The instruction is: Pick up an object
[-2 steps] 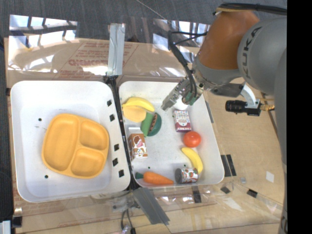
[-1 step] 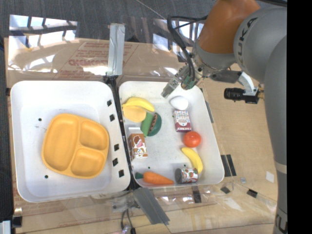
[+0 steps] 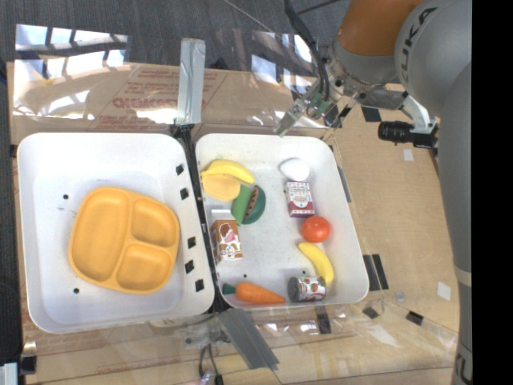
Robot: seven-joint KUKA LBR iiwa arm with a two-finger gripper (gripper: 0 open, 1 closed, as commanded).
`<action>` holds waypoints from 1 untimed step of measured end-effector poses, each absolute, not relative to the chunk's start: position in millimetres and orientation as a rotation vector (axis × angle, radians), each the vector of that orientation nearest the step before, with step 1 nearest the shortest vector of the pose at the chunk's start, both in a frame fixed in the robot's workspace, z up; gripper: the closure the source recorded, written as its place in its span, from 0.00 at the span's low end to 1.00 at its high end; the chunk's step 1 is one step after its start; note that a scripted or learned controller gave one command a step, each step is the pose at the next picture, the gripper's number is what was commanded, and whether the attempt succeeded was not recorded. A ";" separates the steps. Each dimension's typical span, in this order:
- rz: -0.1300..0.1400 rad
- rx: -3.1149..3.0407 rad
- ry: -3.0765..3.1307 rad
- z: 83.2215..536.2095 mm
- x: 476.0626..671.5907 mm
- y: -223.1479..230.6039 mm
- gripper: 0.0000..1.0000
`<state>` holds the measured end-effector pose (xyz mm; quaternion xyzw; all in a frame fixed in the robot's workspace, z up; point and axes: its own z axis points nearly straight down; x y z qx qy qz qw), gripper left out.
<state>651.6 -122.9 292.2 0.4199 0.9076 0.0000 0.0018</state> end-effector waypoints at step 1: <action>-0.001 1.338 2.838 287.7 652.1 -144.7 1.00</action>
